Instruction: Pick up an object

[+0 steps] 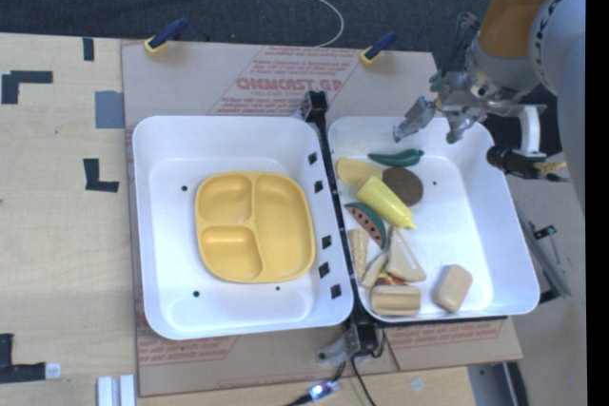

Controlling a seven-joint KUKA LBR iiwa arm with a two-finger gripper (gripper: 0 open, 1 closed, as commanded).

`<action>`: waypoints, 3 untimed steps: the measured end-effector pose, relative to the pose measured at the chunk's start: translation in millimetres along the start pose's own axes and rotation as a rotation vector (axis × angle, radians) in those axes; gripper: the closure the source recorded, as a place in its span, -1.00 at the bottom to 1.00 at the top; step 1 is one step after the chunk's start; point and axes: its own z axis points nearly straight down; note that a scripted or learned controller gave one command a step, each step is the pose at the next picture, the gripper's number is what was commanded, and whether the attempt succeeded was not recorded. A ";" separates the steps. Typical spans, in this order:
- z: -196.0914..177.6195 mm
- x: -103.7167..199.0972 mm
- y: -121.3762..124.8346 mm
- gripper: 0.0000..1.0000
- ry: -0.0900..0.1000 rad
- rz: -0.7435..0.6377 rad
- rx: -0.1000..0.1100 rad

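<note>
A pale wooden desk [57, 204] carries a cardboard sheet [276, 81] clamped at its far corners, and on that sit two shallow white bins side by side. The left bin [157, 233] holds a yellow divided plate [255, 225]. The right bin [495, 233] holds the pile of toy food: a green chilli pepper [395, 157] nearest the far wall, a brown round piece [403, 186], a yellow corn cob [385, 203], a watermelon slice [367, 222], sandwich wedges [402, 260] and a tan bread roll [453, 287] at the near side.

The claw [440, 121] hangs over the far rim of the right bin, its two fingers spread apart with nothing between them, just beyond the green chilli pepper. The arm [533, 5] leans in from the right, its orange band high and the wrist tipped down toward the bin.

To do this well, I judge it best to choose a piece lying apart, such as the chilli or the roll, centre the fingers across its narrow width, and descend straight before closing, keeping away from the bin wall.
</note>
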 end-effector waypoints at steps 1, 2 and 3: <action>-8.1 -0.1 2.8 -1.00 -0.002 -0.002 -0.013; 38.1 4.6 -3.0 -1.00 -0.003 -0.003 -0.010; 82.6 4.9 -0.7 -1.00 -0.003 -0.004 -0.009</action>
